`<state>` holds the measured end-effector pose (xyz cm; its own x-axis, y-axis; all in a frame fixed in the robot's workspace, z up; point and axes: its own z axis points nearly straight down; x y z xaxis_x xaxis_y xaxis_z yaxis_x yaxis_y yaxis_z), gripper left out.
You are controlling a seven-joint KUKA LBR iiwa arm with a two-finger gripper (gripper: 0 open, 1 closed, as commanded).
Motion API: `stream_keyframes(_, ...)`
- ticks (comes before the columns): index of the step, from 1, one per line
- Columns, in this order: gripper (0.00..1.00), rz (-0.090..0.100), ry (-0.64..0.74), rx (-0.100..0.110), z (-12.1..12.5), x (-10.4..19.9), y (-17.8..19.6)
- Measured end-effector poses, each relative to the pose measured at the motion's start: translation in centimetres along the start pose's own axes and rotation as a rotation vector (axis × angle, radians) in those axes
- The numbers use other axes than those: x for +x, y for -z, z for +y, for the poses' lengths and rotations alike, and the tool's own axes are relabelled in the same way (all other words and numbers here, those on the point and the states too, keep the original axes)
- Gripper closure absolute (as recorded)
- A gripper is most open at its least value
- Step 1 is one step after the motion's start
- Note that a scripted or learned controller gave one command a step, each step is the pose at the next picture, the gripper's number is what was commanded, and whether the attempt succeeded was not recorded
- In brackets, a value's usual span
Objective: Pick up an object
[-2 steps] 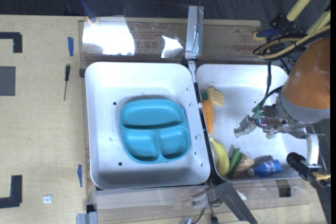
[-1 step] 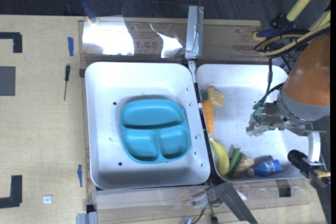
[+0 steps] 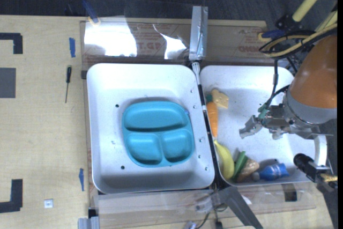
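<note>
Pincer (image 3: 251,128) status: positioned over the right bin (image 3: 241,80), above bare white floor, with the grey wrist and orange band of the arm (image 3: 316,88) behind it on the right. Whether it stands wide or narrow cannot be told from this view; nothing shows between its tips, so no object is held, and it appears to touch none.

Candidate objects lie along the left wall and front edge of the right bin. A carrot (image 3: 213,118) runs lengthwise along the left wall, with a pale object (image 3: 219,98) at its far end. A banana (image 3: 225,160) lies below the carrot at the front left. A green item (image 3: 239,161), a brownish item (image 3: 248,168) and a blue bottle-like object (image 3: 273,171) follow along the front edge.

Key relation: the front-edge cluster lies toward the viewer from the pincer and is nearest; the green item sits almost directly below it in the view. The carrot lies to the left, long axis parallel to the bin wall.

The left bin (image 3: 102,115) holds a blue divided tray (image 3: 157,132), well apart from the pincer.
</note>
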<state>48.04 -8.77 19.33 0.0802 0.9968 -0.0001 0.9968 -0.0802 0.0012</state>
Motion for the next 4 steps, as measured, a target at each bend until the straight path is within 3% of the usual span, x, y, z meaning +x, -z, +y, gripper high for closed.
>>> stream_keyframes(1,0.00,-0.001,0.208,-0.003,3.0,-1.3,8.8)
stream_keyframes(2,0.00,0.001,0.079,0.008,1.6,9.1,-1.1)
stream_keyframes(3,0.00,-0.001,-0.254,0.003,6.6,9.0,-1.0)
stream_keyframes(4,0.00,-0.001,-0.132,0.005,2.0,1.8,-1.0)
